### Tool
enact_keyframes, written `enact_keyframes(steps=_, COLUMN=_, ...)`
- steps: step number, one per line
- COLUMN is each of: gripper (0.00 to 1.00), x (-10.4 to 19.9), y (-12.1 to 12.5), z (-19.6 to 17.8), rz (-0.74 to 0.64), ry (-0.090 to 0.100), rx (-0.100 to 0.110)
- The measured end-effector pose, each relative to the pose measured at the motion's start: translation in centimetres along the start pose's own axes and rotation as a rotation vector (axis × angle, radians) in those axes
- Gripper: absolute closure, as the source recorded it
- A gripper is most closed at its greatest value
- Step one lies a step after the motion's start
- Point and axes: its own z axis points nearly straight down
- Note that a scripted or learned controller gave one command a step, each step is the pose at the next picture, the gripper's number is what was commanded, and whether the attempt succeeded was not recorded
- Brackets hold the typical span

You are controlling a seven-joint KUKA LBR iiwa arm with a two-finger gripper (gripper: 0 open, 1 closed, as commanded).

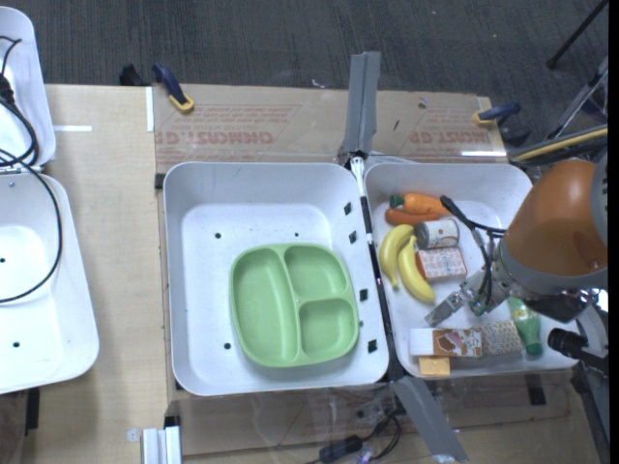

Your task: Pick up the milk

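Handling estimate for the milk carton point(469, 342): judged light and box-shaped, with thin walls that would dent under hard squeezing and a smooth printed skin that may slip. The recommended hold is across the two long flat faces, near mid-length, so that the carton does not swing. Its identity as the milk is a judgement, because the print is too small to read.

Appearance: a slim rectangular carton lying on its side, white at its left end and brown-patterned over the rest.

Layout, left to right:
- The left bin point(193, 259) holds a green divided plate point(290, 303).
- In the right bin point(455, 167), the bananas point(406, 264) lie well behind the carton.
- The carton lies along the bin's front wall, with a small yellow block point(435, 365) touching its lower left corner.
- The gripper point(466, 303) hangs just behind the carton's middle. Whether it is spread or closed cannot be told, and nothing is seen held in it.
- A green bottle point(528, 329) stands at the carton's right end, limiting side access there.
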Motion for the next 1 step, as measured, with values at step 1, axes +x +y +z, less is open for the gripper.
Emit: enact_keyframes(steps=1, gripper=0.00, x=-5.85, y=0.05, z=-5.54, rz=-0.264, ry=0.021, rx=0.018)
